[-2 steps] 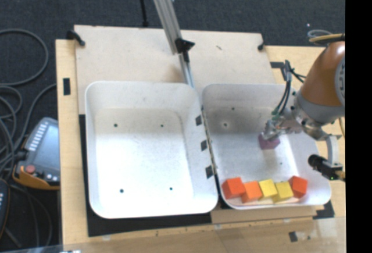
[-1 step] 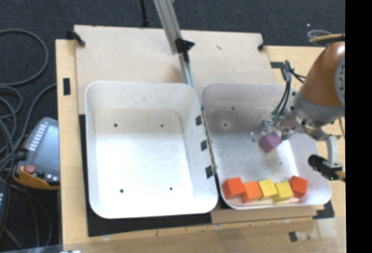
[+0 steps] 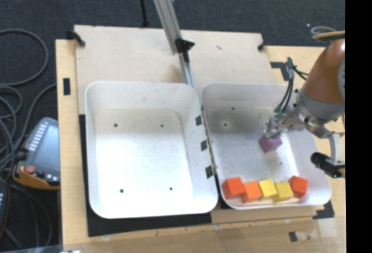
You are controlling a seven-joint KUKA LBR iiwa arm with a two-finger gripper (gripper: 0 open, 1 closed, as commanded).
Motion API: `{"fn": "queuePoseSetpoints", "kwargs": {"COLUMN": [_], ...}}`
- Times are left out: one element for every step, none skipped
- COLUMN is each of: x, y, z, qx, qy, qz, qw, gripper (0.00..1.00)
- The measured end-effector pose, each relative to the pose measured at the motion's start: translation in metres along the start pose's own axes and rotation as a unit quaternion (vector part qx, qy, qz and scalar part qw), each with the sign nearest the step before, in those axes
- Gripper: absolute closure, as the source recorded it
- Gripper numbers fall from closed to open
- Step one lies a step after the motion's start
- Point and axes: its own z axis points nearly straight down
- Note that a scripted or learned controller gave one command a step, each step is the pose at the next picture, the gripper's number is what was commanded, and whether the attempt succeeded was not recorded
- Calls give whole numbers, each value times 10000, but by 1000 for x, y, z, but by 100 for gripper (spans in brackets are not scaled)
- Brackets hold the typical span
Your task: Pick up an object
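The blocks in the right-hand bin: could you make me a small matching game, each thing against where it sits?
Things:
1. purple block
2. row of orange and yellow blocks
3. gripper
4. handheld control pad

Places:
A. along the right bin's near wall
B. on the floor, left of the bench
C. directly over the purple block
D. mid right bin, beneath the gripper

Pairs: 1-D, 2-A, 3-C, 4-B

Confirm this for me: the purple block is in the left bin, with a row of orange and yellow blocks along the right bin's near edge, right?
Not quite. The camera view shows the purple block in the right bin, under the gripper. The orange and yellow blocks do line that bin's near edge.
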Motion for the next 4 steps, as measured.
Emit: {"fn": "queuePoseSetpoints", "kwargs": {"x": [0, 21, 20, 20], "y": [0, -16, -16, -17], "z": [1, 41, 32, 33], "qx": [7, 56, 56, 60], "qy": [0, 34, 37, 40], "qz": [-2, -2, 21, 30], "qw": [10000, 10000, 10000, 10000], "gripper": [0, 0, 100, 0]}}
